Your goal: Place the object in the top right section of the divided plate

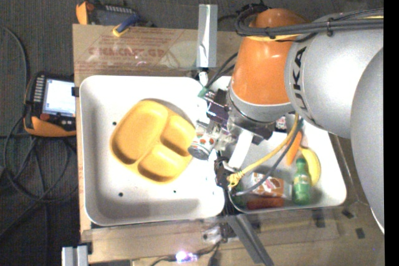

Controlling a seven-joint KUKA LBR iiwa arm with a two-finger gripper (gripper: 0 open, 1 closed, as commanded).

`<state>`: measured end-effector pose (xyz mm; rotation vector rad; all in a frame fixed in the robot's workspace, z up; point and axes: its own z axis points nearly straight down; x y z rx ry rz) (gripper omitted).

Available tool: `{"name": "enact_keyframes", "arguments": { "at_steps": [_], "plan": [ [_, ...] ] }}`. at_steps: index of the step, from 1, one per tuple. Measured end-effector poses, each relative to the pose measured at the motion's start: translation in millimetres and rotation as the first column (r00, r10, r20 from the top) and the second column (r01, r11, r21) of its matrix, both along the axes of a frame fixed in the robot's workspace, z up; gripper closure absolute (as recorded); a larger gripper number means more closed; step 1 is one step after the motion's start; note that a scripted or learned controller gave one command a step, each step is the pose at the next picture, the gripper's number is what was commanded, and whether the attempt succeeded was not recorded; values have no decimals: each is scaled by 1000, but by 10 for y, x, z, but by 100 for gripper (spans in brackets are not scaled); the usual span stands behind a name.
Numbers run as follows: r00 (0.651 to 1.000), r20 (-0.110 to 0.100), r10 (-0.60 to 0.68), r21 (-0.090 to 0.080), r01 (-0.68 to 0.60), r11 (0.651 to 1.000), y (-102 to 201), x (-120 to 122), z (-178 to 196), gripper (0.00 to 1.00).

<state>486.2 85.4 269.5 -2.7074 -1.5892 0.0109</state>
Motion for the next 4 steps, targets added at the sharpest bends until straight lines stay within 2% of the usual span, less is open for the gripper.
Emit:
{"name": "enact_keyframes", "arguments": {
  "at_steps": [1,2,3,4],
  "plan": [
    [977,-1,-214,-1,214,977,175,-42,-396,100],
    [977,-1,-214,-1,214,977,172,-40,-394,0],
    [878,-1,-478,-5,478,878,595,-52,-1458,0],
    [945,10,-327,1,327,945,758,-11,-1798,0]
  ]
}}
